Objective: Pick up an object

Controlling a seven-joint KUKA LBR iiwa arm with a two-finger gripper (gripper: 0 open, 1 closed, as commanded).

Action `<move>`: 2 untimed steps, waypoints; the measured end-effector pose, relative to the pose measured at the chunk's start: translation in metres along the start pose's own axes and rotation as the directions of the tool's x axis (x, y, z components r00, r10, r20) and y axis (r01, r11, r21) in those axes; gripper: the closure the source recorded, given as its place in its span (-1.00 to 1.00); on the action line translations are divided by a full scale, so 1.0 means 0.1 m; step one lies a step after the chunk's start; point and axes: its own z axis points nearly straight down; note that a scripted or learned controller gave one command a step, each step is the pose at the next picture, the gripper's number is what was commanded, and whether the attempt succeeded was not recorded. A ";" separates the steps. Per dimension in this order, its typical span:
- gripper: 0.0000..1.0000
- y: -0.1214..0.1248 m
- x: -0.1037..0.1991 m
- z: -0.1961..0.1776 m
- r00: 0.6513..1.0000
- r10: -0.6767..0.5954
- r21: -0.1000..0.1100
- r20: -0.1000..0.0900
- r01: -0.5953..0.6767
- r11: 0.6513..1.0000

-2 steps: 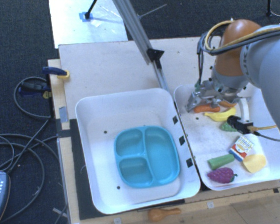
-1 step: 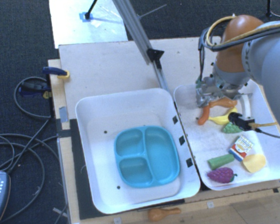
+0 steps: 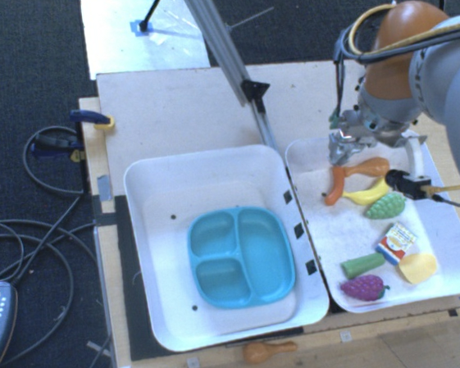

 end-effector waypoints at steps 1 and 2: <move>1.00 -0.02 0.09 -0.56 1.000 -0.003 -0.002 0.000 0.003 1.000; 1.00 0.03 0.09 -1.01 1.000 -0.003 -0.002 0.000 0.003 1.000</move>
